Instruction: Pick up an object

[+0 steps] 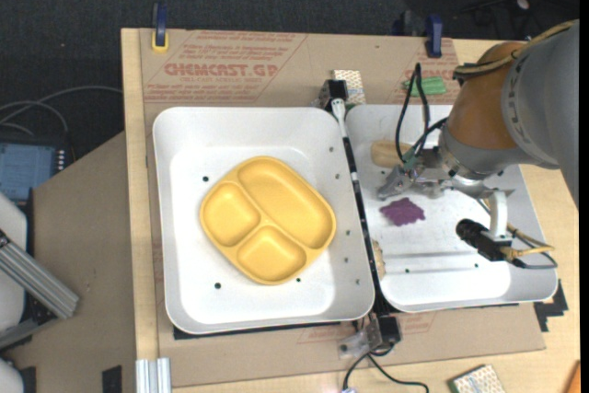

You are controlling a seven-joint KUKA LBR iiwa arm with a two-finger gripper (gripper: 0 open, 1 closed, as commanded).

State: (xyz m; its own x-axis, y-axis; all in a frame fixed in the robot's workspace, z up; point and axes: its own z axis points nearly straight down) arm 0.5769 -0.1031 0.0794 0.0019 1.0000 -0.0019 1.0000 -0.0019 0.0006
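A yellow divided plate lies in the middle of the left bin. In the right bin a small flat purple object rests near the bin's left-centre. A tan rounded object sits at the far left of that bin, partly hidden by the arm's cables. My gripper hangs low between the two, just above and behind the purple object and just in front of the tan one. Nothing can be seen held in it.
The grey arm with its orange band covers the upper right of the right bin. A ridge with screws separates the two bins. The bench's cardboard top surrounds them, with clamps at its far edge.
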